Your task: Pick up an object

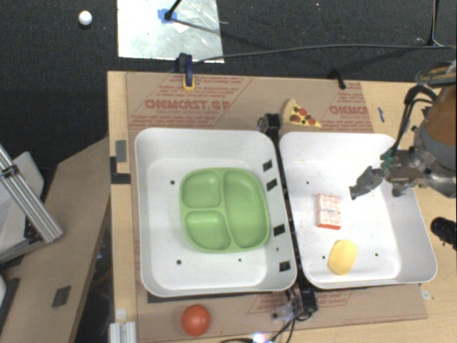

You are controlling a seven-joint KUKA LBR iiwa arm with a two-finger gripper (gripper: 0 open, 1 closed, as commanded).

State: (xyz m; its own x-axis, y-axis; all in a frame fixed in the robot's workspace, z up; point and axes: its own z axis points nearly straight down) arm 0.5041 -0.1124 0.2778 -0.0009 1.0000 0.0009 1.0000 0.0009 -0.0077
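Here the right bin (410,263) serves as the landmark. Inside it lie the two likeliest picks: a small carton (329,211) flat near the bin's middle, and a lemon (342,256) just nearer the bin's front wall, close to the carton but apart from it. Both rest loose on the floor, well off the walls, which should leave fingers room on either side. The gripper (364,183) hangs over the bin's far-right part, above and to the right of the carton, with nothing between its fingers; from this slant I cannot tell how far the jaws stand apart. Its pose suggests an approach toward the carton, though that is a guess.

Left of the bin sits the left bin (153,263) with a green tray (223,209) centred in it. Beyond the bin's far wall a pizza slice (301,113) lies on the board; past the front-left corner rests a tomato (195,319).

The arm is cut off by the frame's edge, and the carton's print is too small to read.
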